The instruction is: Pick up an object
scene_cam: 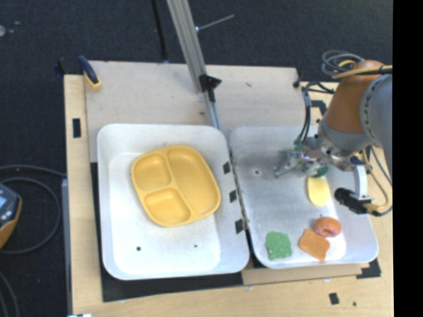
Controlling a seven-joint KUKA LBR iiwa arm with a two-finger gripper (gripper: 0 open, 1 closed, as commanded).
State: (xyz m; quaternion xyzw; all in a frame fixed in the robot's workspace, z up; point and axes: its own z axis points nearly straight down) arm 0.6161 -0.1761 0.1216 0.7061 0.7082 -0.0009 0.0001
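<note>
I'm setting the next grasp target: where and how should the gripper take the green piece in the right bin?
Grip the green piece across its two longer sides, coming straight down from above. It lies flat near the right bin's front left corner, so a side approach would meet the wall. The orange block sits apart to its right, leaving finger room. The gripper is farther back in the bin.

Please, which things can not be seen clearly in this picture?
- Gripper, camera view: small and blurred, under the wrist; open or shut is not readable.
- Yellow piece: its top end is hidden by the gripper mount, so contact is unclear.
- Arm: cut off by the right edge.
- Green, orange and pink pieces: too small to identify.
</note>
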